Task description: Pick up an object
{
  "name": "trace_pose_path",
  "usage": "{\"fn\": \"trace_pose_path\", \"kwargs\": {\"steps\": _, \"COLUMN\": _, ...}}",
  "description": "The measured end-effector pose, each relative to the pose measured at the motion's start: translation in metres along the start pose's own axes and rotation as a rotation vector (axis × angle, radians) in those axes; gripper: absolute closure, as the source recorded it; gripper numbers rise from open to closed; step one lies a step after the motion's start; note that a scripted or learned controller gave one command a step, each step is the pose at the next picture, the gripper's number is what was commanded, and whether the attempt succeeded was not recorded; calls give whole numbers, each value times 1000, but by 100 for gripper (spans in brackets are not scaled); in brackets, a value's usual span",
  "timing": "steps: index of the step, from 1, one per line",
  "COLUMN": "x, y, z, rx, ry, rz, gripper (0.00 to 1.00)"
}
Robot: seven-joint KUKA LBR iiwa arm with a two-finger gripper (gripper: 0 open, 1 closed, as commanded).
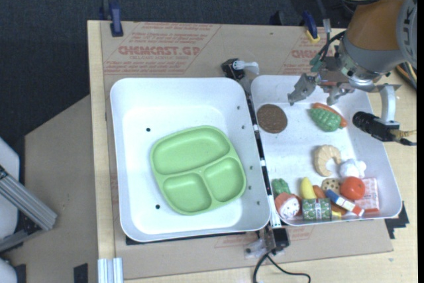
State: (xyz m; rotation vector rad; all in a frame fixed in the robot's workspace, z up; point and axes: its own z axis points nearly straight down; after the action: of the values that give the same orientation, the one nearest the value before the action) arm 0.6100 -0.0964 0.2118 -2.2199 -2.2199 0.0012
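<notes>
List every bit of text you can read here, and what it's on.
"CHEMCAST GP": large red print on the brown board, behind the left bin.
Smaller red lines under that print: too blurred to read.
Red print on the board behind the right bin: partly hidden and blurred, not readable.
Labels on the small packs in the right bin's near corner: too small to read.

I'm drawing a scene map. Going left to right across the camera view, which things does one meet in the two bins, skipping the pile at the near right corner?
Green divided plate → brown round disc → green bumpy toy. The pale bread-like piece shares the toy's span, so it is left out.
</notes>
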Motion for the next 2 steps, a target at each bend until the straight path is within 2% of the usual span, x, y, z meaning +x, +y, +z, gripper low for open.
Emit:
{"fn": "trace_pose_path", "kwargs": {"steps": 1, "x": -80, "y": 17, "z": 23, "rx": -4, "ry": -6, "rz": 7, "gripper": 0}}
{"fn": "trace_pose_path", "kwargs": {"steps": 2, "x": -89, "y": 40, "z": 131, "rx": 4, "ry": 0, "rz": -1, "gripper": 0}}
